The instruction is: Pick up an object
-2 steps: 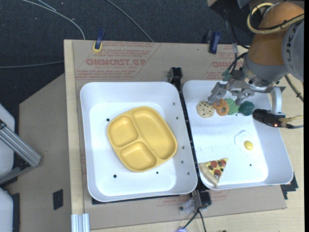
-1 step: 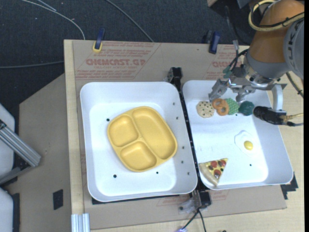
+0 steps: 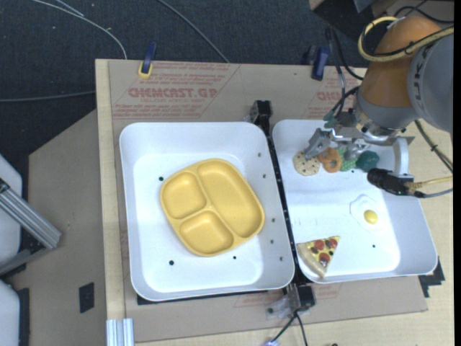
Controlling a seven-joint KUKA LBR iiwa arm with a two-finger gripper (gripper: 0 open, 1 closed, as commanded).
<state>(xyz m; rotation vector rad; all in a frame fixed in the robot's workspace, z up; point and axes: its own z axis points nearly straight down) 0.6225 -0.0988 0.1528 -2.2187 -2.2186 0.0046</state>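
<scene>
The right bin (image 3: 403,262) holds several toy foods. At its far end lie a chocolate-chip cookie (image 3: 307,165), a small orange piece (image 3: 331,161) and a green piece (image 3: 362,160). A fried egg (image 3: 366,213) sits mid-bin and a pizza slice (image 3: 319,254) lies at the near left corner. My gripper (image 3: 333,147) hangs at the far end, directly over the orange piece. Its fingers stand open, one finger (image 3: 315,143) above the cookie's edge and the other toward the green piece. Nothing is lifted between them.
The left bin (image 3: 137,150) carries a yellow three-compartment plate (image 3: 210,206). A black cable plug (image 3: 385,180) juts from the wrist over the right bin's far right side. The arm's orange band (image 3: 392,63) looms above the bin's back edge.
</scene>
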